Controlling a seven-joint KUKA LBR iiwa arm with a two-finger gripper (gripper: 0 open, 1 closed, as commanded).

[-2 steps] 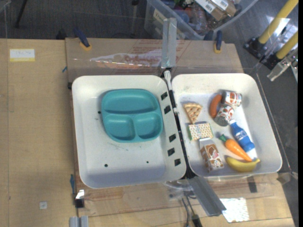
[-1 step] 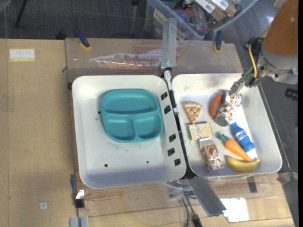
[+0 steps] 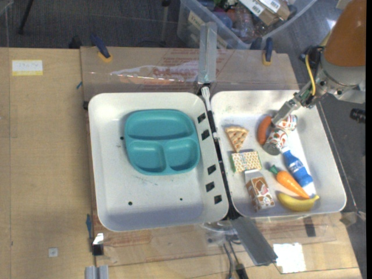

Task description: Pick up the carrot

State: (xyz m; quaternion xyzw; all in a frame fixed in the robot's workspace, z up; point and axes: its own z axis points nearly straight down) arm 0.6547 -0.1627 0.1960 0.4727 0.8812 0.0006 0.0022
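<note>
The carrot (image 3: 288, 181) is orange with a green top. It lies in the right bin (image 3: 331, 156) near the front right, between a blue bottle (image 3: 297, 168) and a banana (image 3: 297, 201). My gripper (image 3: 284, 117) hangs over the back of the same bin, right above a patterned can (image 3: 278, 138) and next to a red sausage-like piece (image 3: 264, 129). It sits well behind the carrot and apart from it. The arm's orange band (image 3: 351, 22) is at the upper right.
The right bin also holds a pizza slice (image 3: 236, 137), a cracker box (image 3: 246, 160) and a small carton (image 3: 260, 192). A teal divided plate (image 3: 163, 141) lies in the left bin (image 3: 110, 202). A clear tub of clutter (image 3: 250, 4) stands behind the bench.
</note>
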